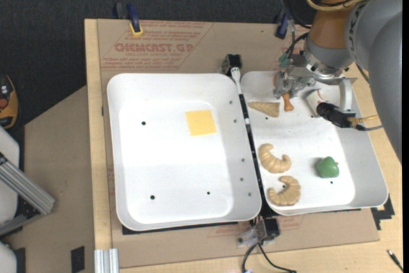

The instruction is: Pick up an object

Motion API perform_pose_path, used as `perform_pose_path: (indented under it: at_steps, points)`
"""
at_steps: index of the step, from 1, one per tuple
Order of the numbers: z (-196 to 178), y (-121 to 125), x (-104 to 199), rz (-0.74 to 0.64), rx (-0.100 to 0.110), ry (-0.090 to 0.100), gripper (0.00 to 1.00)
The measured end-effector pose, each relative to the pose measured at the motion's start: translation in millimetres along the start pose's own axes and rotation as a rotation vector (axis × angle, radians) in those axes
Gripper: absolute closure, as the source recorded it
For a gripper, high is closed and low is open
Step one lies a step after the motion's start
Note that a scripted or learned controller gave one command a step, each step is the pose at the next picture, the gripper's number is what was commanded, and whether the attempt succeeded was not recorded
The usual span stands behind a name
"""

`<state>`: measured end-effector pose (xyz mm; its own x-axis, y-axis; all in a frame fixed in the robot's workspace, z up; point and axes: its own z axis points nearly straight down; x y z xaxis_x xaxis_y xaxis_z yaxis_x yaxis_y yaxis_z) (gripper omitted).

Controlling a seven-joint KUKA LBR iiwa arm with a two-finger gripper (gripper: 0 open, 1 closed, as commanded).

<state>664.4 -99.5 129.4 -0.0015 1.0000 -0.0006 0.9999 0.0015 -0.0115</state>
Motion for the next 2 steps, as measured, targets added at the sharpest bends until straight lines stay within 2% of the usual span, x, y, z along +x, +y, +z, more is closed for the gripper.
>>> perform_pose_path:
  at_steps: [1,2]
  points:
    - [-60,-13,74,-0.005,-0.017,0.001,1.0]
    - [-56,2,184,-0.009,-0.016,0.004,1.0]
